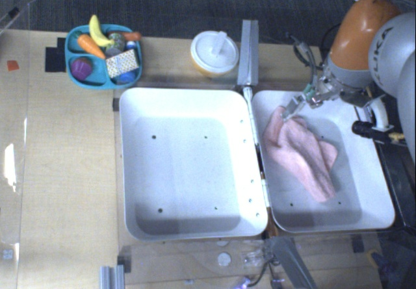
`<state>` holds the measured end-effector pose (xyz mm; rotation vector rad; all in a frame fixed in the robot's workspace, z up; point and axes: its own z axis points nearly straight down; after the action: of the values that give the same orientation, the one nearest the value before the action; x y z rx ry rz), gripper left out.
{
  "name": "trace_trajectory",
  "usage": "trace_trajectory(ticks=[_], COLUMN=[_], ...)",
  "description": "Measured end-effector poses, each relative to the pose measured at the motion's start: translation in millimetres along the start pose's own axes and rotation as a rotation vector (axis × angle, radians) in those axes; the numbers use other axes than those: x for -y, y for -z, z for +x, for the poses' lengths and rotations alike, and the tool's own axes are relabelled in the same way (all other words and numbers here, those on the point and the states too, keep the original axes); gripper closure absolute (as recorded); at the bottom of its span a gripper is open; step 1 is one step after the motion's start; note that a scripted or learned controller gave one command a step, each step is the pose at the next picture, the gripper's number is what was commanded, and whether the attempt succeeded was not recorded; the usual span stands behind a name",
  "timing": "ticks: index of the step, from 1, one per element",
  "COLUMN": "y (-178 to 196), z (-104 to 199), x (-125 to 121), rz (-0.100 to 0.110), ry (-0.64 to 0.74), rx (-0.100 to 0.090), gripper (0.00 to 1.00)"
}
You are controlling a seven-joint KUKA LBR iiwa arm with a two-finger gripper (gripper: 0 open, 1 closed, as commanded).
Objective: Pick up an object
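Note:
A pink cloth (304, 154) lies crumpled in the right white bin (364, 216), running from the bin's upper left toward its middle. My gripper (294, 106) reaches in from the right and sits low at the cloth's upper left corner, which rises toward its tip. From this slant I cannot make out whether the gripper has hold of the cloth. The grey arm with its orange band (357, 34) stands over the bin's far right corner.
The left white bin (130, 171) sits beside the right one, with a metal divider post (247, 54) behind the seam. A white lidded cup (214, 52) and a blue tray (73, 78) of toy food stand on the bench behind the left bin.

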<state>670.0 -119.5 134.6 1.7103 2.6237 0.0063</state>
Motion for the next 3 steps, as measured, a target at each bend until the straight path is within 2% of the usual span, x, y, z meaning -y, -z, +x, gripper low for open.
trace_trajectory(ticks=[1,2,3], y=[-45.2,53.1,-37.8], z=[9.5,56.1,26.5], x=[26.3,-8.2,17.2], rz=[-0.002,-0.003,-0.001], ry=[0.082,0.162,0.145], rx=[-0.001,0.0,-0.001], gripper=[0.0,0.0,0.0])
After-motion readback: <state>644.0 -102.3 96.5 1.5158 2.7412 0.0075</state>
